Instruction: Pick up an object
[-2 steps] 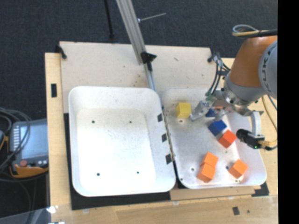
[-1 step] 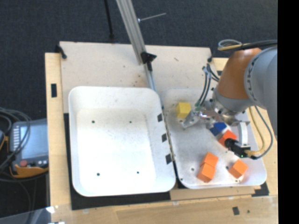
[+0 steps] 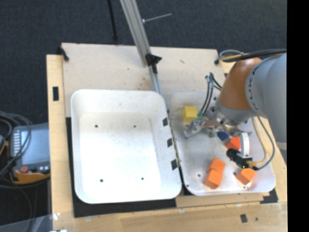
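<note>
A wooden counter (image 3: pixel 120 69) is seen from above at a slant, carrying two shallow white bins side by side. The left bin (image 3: pixel 84 105) takes up the left and middle of the counter. A slanted metal post (image 3: pixel 137 28) rises from the counter's far edge, just behind the gap between the bins.

The right bin (image 3: pixel 190 180) sits against the left bin's right wall and holds all the loose pieces. Near its far left corner lies a small yellow block (image 3: pixel 189 113). Just to the right of that block and slightly nearer the front, the tool (image 3: pixel 197 127) hangs low over the bin floor, at the end of a grey arm (image 3: pixel 263 88) with an orange band that comes in from the right. The tool's metal tip is blurred, so whether it is wide or narrow cannot be told, and nothing can be seen held in it.

The yellow block is the closest piece, lying just beyond the tool toward the bin's far left corner, near it but seemingly not touching. Toward the bin's front edge lies an orange block (image 3: pixel 215 172), and another orange block (image 3: pixel 246 176) sits near the front right corner, both well apart from the tool. A small blue piece (image 3: pixel 222 136) and a red-orange piece (image 3: pixel 233 143) lie partly under the arm's wrist. A grasp of the yellow block would likely need a short shift away from the front edge and leftward.
</note>
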Motion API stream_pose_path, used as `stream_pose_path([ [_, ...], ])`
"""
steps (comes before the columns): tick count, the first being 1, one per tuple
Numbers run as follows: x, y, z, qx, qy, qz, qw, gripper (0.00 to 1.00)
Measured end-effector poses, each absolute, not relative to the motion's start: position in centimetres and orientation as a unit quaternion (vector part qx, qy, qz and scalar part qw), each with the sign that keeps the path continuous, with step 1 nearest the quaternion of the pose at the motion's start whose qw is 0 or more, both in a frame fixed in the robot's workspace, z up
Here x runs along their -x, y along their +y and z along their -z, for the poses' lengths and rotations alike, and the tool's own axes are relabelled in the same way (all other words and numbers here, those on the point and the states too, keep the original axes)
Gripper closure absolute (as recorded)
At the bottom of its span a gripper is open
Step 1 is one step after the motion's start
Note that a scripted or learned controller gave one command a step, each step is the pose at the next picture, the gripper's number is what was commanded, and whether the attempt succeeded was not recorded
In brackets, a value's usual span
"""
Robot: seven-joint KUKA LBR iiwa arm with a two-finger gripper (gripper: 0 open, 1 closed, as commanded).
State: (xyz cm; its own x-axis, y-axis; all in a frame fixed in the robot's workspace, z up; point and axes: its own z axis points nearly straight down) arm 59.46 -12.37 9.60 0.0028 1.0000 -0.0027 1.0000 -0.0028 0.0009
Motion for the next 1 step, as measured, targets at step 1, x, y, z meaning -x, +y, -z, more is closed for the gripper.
stream_pose_path([
  [1,-59.62,-12.44,-10.91,-0.710,0.704,-0.0019,0.003,1.00],
])
